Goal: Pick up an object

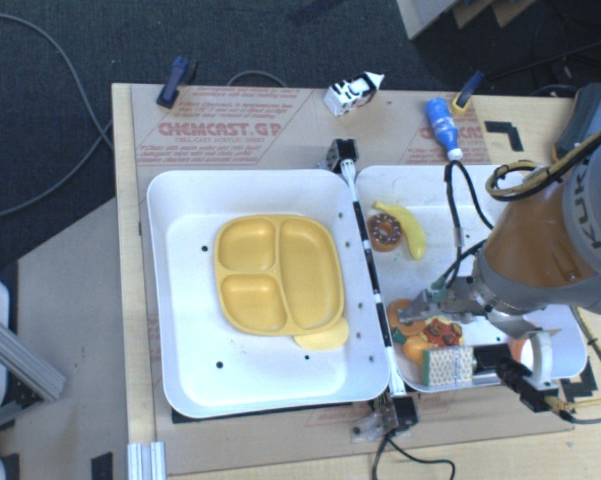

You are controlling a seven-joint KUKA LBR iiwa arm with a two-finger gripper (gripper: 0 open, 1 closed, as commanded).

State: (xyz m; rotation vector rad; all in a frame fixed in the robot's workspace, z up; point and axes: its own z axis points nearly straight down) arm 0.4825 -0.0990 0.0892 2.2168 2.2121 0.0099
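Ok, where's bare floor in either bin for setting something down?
Left bin: open floor all round the yellow divided plate, widest on its left. Right bin: crowded low around the gripper; small bare patch above the banana and donut.

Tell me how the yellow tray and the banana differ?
The tray lies in the left bin; the banana lies in the right bin. The tray is far bigger than the banana. The tray is a broad flat dish split into three compartments, while the banana is a slim curved piece. The tray is a pale, dull yellow; the banana is brighter. Both are yellow and lie untouched.
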